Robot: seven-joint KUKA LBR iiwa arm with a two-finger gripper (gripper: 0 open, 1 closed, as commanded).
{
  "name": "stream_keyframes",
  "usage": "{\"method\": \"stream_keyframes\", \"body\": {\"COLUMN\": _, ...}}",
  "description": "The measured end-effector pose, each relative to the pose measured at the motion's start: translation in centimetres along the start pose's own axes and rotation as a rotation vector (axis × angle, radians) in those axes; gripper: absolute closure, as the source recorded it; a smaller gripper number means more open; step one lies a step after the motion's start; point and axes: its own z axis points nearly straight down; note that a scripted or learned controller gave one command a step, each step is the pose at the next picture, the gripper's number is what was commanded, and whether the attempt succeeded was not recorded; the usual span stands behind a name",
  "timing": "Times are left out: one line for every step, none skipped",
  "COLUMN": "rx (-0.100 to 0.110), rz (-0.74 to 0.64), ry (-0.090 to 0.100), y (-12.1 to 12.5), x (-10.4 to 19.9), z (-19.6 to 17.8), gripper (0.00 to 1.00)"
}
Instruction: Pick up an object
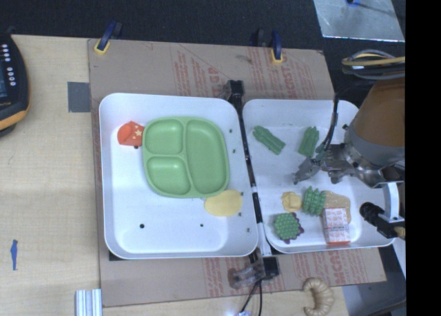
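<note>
Green spiky toy (314, 200) | right bin (272, 111) | just below end effector (304, 172)

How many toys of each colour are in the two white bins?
Green: 5, divided plate, two ridged pieces, spiky piece, round bumpy piece
Yellow: 2, flat piece, small piece
Red: 1, red piece
Red and white: 1, small box
Total: 9
</note>
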Motion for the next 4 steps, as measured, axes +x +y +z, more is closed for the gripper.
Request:
{"method": "stream_keyframes", "body": {"rx": -0.016, "rz": -0.003, "ry": -0.009, "y": -4.1, "x": 2.1, "z": 5.6, "gripper": 0.00}}
{"method": "stream_keyframes", "body": {"rx": -0.019, "rz": -0.001, "ry": -0.010, "y": -3.9, "x": 1.8, "z": 4.1, "gripper": 1.00}}
{"method": "stream_keyframes", "body": {"rx": -0.019, "rz": -0.002, "ry": -0.010, "y": -3.9, "x": 1.8, "z": 4.2, "gripper": 0.00}}
{"method": "stream_keyframes", "body": {"rx": -0.010, "rz": 0.000, "ry": -0.002, "y": -1.9, "x": 0.4, "z": 5.5, "gripper": 0.00}}
